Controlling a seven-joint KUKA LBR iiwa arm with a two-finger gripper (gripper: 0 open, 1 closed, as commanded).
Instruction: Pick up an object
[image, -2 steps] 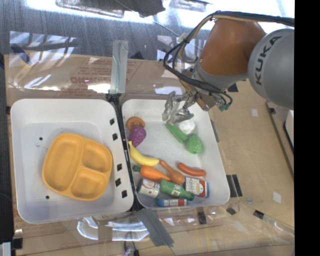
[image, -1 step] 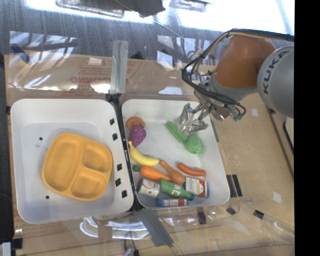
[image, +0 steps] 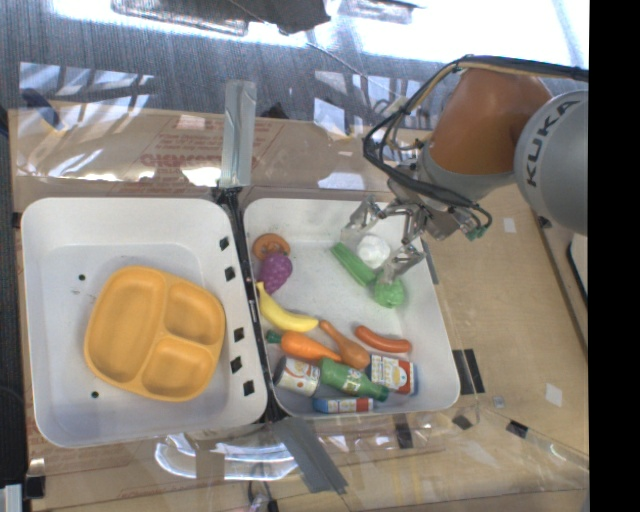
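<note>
Green utensil (image: 368, 277) lies in right bin (image: 440, 340) under spread-open claw (image: 385, 245), nothing gripped; best to centre fingers across its handle, then descend straight before closing.

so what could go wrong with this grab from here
The hand straddles a white ball lying on a green piece; the round ball may squirt out, or both may lift together. It is also near the right bin's far wall, so a finger could catch there.
</note>
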